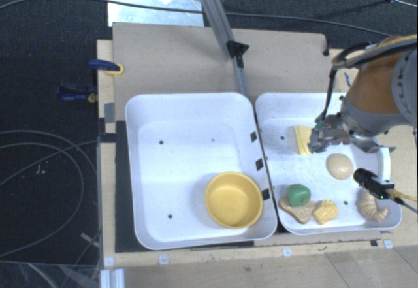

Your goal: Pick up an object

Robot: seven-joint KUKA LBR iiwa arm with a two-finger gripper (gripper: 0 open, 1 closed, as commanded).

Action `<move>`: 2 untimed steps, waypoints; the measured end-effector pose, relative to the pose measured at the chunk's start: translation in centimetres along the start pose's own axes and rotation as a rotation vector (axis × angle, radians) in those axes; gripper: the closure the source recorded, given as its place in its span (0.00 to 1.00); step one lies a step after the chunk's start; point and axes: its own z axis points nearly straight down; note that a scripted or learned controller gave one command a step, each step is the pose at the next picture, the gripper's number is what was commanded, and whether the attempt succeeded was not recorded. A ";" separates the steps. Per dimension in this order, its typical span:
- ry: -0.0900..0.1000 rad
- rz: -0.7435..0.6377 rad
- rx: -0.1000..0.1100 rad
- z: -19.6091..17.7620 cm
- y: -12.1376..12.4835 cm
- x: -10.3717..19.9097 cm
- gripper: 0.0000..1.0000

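Camera view is showing the gripper (318, 140) hovering at the pale yellow block (302, 140) in the right bin (274, 110); I cannot tell the jaws' state. It is looking light, stiff, best pinched across flat sides.

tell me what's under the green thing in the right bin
The green object rests on a tan, bread-like piece near the right bin's front rim. The part of the piece beneath it is covered.
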 end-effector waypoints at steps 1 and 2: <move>0.000 -0.001 -0.002 -6.4 0.6 0.3 1.00; 0.000 -0.001 0.000 -10.8 1.1 0.3 1.00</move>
